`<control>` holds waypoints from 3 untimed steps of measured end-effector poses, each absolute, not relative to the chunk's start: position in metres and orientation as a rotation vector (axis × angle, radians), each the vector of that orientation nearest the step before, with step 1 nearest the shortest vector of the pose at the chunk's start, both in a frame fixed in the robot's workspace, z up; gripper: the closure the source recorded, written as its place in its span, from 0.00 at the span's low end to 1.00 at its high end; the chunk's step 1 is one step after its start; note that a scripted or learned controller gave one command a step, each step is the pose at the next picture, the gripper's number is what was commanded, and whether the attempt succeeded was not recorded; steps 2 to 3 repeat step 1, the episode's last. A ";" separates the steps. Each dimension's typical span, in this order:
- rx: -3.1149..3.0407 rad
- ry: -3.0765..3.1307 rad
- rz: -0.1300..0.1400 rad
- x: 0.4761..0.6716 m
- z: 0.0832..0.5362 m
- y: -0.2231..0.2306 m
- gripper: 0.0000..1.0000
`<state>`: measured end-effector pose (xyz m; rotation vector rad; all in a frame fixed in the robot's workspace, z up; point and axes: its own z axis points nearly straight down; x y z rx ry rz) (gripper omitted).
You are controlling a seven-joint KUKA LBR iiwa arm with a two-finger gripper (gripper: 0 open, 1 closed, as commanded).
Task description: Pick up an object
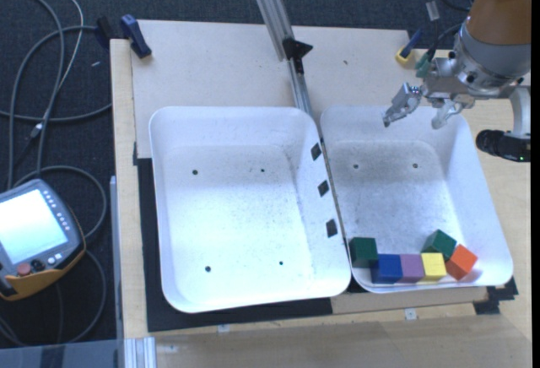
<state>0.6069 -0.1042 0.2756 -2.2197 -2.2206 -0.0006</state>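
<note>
Six blocks [413, 260] (row's long axis left-right) along right bin's [477, 181] near wall; tool [422, 108] spread.

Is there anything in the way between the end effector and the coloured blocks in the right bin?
Nothing visible stands in the way. The end effector hangs over the far end of the right bin; the blocks lie in a row against its near wall, and the bin floor between them is bare.
</note>
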 end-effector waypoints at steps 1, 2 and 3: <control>-2.228 -2.215 0.006 0.633 0.214 -0.193 0.00; -2.228 -2.215 0.006 0.633 0.214 -0.193 0.00; -2.228 -2.215 0.006 0.633 0.214 -0.193 0.00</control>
